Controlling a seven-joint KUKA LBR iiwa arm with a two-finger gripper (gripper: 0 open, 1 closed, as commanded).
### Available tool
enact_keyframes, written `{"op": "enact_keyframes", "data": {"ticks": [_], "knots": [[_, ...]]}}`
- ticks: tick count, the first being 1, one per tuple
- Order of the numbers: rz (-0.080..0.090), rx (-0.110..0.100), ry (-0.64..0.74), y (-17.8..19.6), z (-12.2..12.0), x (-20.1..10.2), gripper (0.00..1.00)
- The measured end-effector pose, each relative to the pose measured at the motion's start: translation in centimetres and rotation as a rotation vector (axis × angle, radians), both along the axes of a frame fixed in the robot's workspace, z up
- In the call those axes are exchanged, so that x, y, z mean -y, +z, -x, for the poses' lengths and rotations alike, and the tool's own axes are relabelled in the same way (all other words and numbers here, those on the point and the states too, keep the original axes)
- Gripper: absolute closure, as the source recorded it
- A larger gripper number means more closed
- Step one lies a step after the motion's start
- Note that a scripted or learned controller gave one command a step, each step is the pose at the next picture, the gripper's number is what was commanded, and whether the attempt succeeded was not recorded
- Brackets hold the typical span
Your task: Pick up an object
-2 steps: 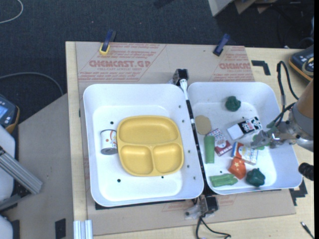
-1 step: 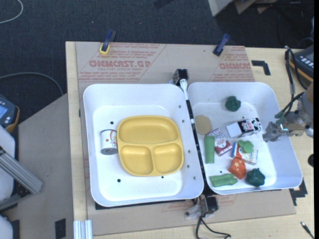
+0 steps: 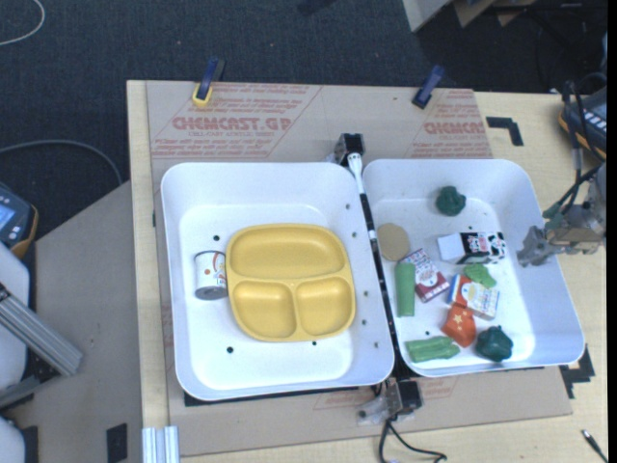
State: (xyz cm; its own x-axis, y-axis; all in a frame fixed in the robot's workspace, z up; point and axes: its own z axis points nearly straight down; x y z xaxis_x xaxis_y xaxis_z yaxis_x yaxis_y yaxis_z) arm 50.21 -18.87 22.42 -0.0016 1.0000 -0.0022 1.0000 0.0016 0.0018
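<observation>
Gripper at right edge of right bin, grip state can't tell. Nearest pick: small black-and-white carton, centre-right of frame, just left of it. Likely light, stiff, boxy; pinch across flat sides, may slide on smooth plastic.

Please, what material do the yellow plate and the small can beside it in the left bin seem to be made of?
The yellow plate looks like moulded plastic: uniform colour, soft sheen, rounded compartment walls. The small can, lying on its side, appears to be metal with a printed paper label; its grey end looks metallic, though the picture is too small to be certain.
</observation>
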Motion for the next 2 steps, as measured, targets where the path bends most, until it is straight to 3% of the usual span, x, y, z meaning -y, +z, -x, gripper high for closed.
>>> {"op": "enact_keyframes", "data": {"ticks": [2], "knots": [[-0.005,-0.007,0.005,-2.0,-2.2,-10.4,1.0]]}}
